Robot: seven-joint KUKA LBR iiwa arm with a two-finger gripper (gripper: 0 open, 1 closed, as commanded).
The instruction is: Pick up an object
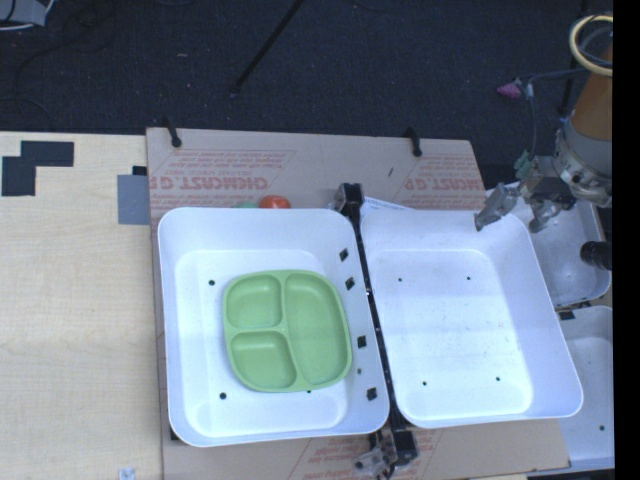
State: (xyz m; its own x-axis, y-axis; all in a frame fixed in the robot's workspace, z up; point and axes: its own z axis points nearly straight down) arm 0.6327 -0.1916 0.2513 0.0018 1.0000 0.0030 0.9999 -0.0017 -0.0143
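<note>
A light green divided plate (287, 329) with three compartments lies flat in the left white bin (190, 268). The right white bin (520, 298) holds nothing that I can see. My gripper (521, 206) hangs above the far right corner of the right bin, well away from the plate. Its two grey fingers (495, 208) are spread apart with nothing between them. The orange band of the arm shows above it at the right edge.
A small red-orange object (275, 203) and a bit of green peek out behind the far rim of the left bin. Black clips (360, 308) join the bins along the middle. Cardboard (300, 173) lies beneath both bins.
</note>
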